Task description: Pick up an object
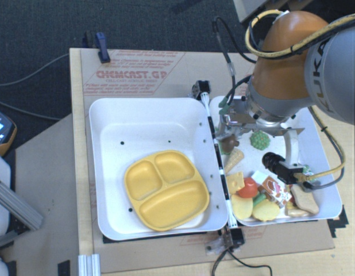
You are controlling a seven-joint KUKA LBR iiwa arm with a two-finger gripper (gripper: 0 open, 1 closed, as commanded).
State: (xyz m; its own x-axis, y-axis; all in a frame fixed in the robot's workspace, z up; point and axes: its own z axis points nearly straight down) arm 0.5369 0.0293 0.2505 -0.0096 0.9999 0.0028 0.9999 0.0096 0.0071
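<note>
My hand [230,130] is down inside the right bin [322,149], close against its left wall and towards the far end. My own wrist hides most of it, so I cannot tell how far it is open, and I see nothing that is plainly gripped.

By my reading the pick is not yet done: every item I can see lies on the bin floor. Just below my hand along the left wall there is a brown piece [227,146], then a pale wedge [235,160]. A green knobbly ball [259,140] sits beside my hand towards the middle of the bin. More toy food is heaped at the near end, among it a red piece [248,190] and a yellow piece [265,211].

The left bin [108,125] holds a yellow divided plate [166,190] towards its near edge.

The approach looks made. What I judge is left is to close on something, probably the brown piece, and lift it clear.
</note>
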